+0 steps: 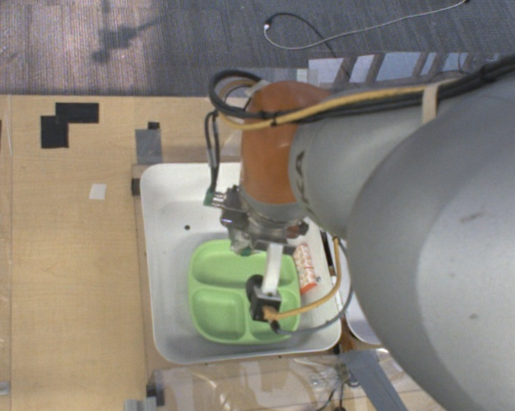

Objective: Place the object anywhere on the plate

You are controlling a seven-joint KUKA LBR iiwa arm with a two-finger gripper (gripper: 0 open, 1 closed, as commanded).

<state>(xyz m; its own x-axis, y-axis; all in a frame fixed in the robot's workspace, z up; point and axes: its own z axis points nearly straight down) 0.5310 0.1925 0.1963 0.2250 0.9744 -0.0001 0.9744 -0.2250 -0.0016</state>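
The shallow white plastic bin (169,221) has its widest bare floor on the far side of the gripper (252,241), toward the top of the view, and a narrower bare strip off to the gripper's view-left, between the plate and the bin's left wall. Under the gripper and spreading toward the view's bottom lies the light green divided plastic plate (211,275), with its lower rim close to the bin's near wall, so little room is left there. Just to the gripper's view-right, a small white and orange-red object (305,268), which seems to be a short tube or packet, lies on the bin floor. It is pressed into the tight gap between the plate's right rim and the bin's right wall, beside the plate and not on it. Lower right of the gripper, a curved piece of the second white bin's rim (355,328) shows under the arm.

The grey arm (428,218) sweeps in from the view's right, and its orange band (268,149) stands almost upright over the wrist. The gripper points straight down above the plate's upper right part. The wrist hides its underside, so I cannot tell whether it is released or gripping anything
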